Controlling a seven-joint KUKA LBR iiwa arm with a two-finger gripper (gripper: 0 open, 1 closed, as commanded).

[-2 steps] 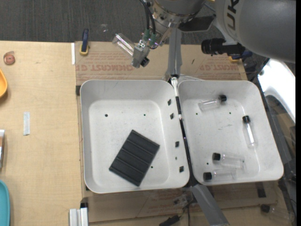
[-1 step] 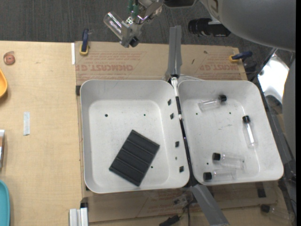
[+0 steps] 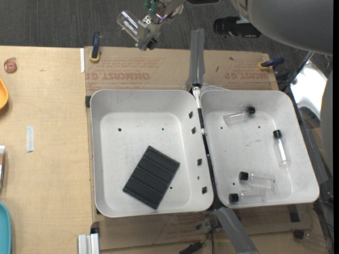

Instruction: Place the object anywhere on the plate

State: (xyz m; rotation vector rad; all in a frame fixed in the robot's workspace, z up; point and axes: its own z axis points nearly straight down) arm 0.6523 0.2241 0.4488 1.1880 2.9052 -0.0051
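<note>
While the hand point(image 3: 147, 33) hangs high over the far edge of the worktop point(image 3: 42, 115), beyond the far rim of the left bin point(image 3: 98, 142), it has a clear glass vial point(image 3: 128, 22) pinched between its fingers, so it is closed on that vial. The vial juts out from the fingers toward the far-left, its long axis slanted, clear of everything below it.

The plate point(image 3: 152, 177) is the dark ribbed slab lying flat on the floor of the left bin, toward that bin's near edge and a little right of its middle. Its long axis runs on a diagonal, from the near-left corner of the bin toward the divider between the two bins. From the hand, the plate lies straight toward the near edge of the worktop and well below, hardly offset to either side; the two are well apart.

My judgement is that the coming move is mostly a carry toward the near side over the bin's far rim, then a descent. Since the vial is round, laying it along the plate's ribs would likely keep it from rolling off.

Four more vials point(image 3: 254, 181) lie in the right bin point(image 3: 296, 142), untouched.
</note>
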